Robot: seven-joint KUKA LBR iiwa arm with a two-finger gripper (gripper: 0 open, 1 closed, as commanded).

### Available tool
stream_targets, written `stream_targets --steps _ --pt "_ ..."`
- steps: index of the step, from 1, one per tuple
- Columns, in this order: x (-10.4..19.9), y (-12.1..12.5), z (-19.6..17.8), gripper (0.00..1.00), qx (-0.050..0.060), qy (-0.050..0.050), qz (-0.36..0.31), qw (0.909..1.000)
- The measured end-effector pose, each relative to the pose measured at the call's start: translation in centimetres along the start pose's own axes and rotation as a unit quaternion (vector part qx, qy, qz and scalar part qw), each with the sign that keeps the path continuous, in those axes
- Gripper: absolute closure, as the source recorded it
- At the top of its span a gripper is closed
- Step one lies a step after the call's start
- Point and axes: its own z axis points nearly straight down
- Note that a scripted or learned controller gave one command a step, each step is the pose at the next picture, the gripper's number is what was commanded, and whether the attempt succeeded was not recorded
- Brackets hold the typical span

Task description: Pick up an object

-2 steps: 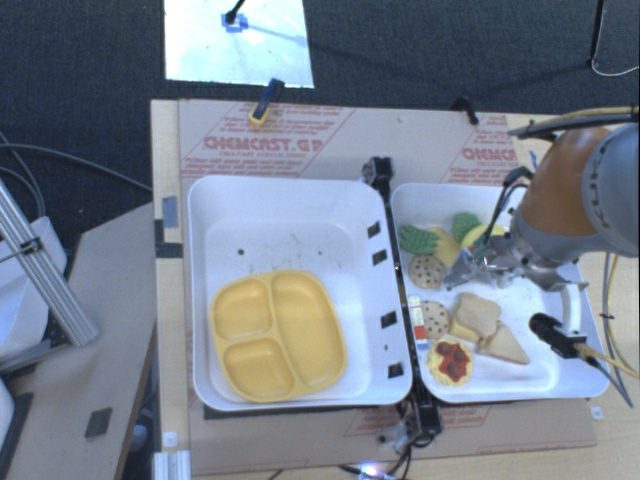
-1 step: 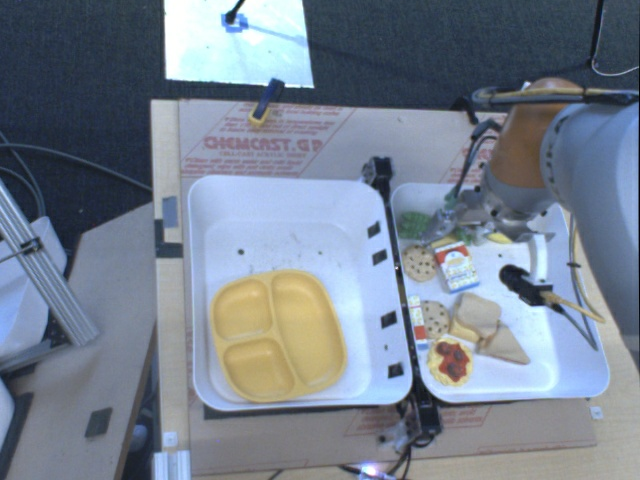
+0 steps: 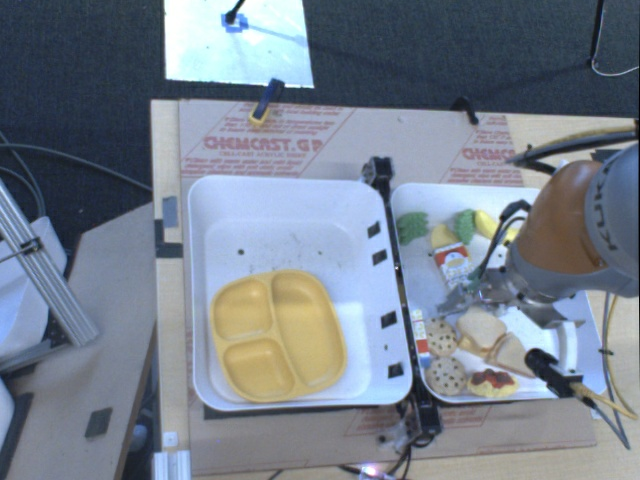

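My pincer [image 3: 470,293] hangs low inside the right bin [image 3: 590,320], metallic and blurred against the white plastic floor, and I cannot tell how it is set. My wrist above it is smooth grey with a glossy orange band, and it covers the bin's right side, so whatever lies beneath me there is hidden. The things to pick from are scattered around the pincer: a small red-and-white carton [image 3: 453,264] just beside it, a bumpy green broccoli-like piece [image 3: 411,227], a yellow wedge [image 3: 442,236], a green-and-yellow piece [image 3: 468,223], two round speckled cookies [image 3: 442,340], a pale bread-like slice [image 3: 482,326] and a flat piece with red topping [image 3: 492,381] near the front wall. All look like moulded toy food. The left bin [image 3: 290,208] holds a matte yellow tray [image 3: 277,334] with three rounded compartments. Both bins rest on a counter [image 3: 330,133] covered with printed brown board.
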Motion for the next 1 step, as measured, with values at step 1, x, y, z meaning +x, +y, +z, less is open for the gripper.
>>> stream_targets --steps 1 --pt "-7.77 3.46 -0.42 0.00 -0.004 -0.003 -0.001 1.0000"
